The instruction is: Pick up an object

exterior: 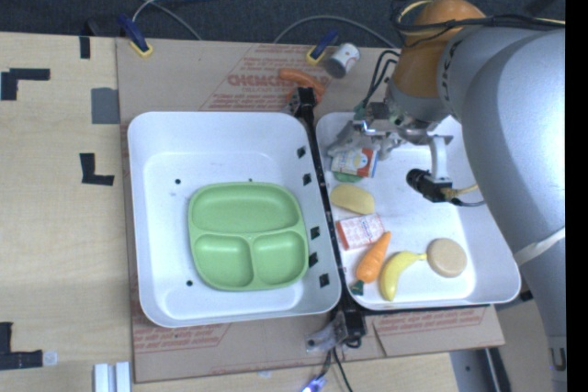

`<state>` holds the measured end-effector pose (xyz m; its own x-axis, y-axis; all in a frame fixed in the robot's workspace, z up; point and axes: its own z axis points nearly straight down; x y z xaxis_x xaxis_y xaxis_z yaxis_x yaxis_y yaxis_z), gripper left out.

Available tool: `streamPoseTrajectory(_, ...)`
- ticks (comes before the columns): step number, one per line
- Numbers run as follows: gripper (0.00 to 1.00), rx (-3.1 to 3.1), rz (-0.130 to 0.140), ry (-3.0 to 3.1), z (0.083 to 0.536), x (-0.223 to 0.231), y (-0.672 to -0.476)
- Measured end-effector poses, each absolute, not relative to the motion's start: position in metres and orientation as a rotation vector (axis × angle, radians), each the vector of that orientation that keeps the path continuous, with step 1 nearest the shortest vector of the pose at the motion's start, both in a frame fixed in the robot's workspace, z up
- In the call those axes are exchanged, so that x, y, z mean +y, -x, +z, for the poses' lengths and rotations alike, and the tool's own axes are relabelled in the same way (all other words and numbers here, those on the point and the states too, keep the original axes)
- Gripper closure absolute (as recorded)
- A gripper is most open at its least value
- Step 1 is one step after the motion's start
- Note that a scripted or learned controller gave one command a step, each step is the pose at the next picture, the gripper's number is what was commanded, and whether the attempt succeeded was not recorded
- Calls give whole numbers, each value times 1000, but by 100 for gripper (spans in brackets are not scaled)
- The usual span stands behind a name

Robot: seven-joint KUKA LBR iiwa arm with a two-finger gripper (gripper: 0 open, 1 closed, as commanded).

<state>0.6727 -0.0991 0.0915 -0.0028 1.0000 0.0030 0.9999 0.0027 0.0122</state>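
Here, two shallow white bins are sitting side by side on the bench. The left bin (152, 188) is holding a green divided plate (248, 234), lying flat near its middle with three compartments facing up.

The right bin (491, 275) is holding the small items. A little carton (355, 163) with green, white and orange print is lying near the bin's far left corner. Just beneath it in the view, a pale yellow potato-shaped piece (353, 198) is resting, and below that a small red-and-white packet (357, 230). An orange carrot (372, 257) is lying at a slant beside the packet, with a yellow banana (397, 272) just to its right and a round tan cookie-like disc (447, 257) near the banana's tip.

The grey arm is reaching in from the right, and the gripper (372, 140) is hanging low over the far left corner of the right bin, right at the carton. How the jaws are standing I cannot tell, nor whether they are touching the carton.
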Motion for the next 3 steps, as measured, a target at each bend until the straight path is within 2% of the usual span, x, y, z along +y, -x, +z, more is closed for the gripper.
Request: streamPoseTrajectory(3,0,2213,24,-2209,93,-120,-658)
